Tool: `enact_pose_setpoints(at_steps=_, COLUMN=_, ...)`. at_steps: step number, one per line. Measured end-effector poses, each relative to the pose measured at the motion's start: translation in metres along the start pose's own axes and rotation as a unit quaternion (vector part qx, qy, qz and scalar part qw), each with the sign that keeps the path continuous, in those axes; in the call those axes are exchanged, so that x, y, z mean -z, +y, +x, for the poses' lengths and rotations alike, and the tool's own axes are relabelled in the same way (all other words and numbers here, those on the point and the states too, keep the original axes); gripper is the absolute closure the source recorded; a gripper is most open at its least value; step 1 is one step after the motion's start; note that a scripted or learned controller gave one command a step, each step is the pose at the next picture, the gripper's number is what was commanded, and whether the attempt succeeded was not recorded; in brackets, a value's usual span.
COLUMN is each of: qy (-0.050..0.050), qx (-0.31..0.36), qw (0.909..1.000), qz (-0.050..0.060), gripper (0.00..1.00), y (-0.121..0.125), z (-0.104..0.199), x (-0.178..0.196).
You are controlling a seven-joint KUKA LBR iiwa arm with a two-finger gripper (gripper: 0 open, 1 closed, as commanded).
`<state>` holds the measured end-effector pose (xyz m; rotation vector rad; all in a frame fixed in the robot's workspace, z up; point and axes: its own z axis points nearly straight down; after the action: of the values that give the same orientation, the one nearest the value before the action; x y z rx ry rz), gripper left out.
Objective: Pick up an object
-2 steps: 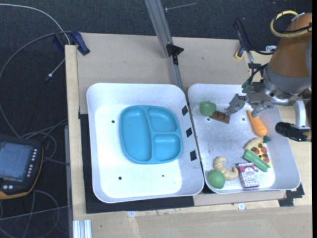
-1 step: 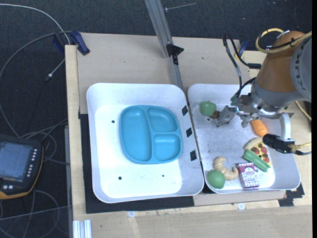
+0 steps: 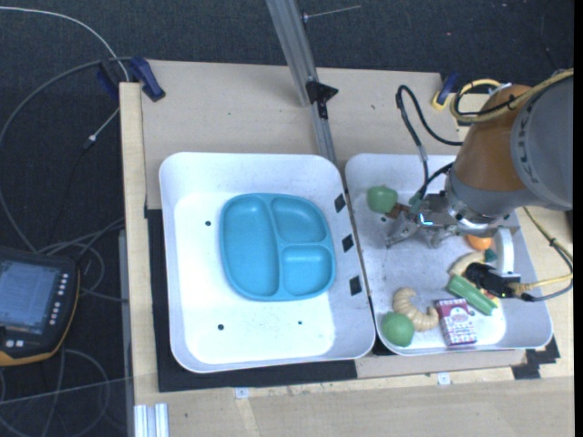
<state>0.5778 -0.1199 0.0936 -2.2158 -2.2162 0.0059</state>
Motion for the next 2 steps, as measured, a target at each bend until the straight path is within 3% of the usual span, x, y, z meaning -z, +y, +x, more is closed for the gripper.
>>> enact_pose_setpoints(at_steps=1, qy=0.0, qx=0.0, qw=1.0, qz=-0.004, gripper=1.0, y=0.002, z=0.0, x=0.015)
enact_pose_setpoints(at_steps=2, qy=-0.002, qx=0.0, qw=1.0, qz=-0.008, gripper=1.0, y=-0.001, z=-0.004, x=0.078)
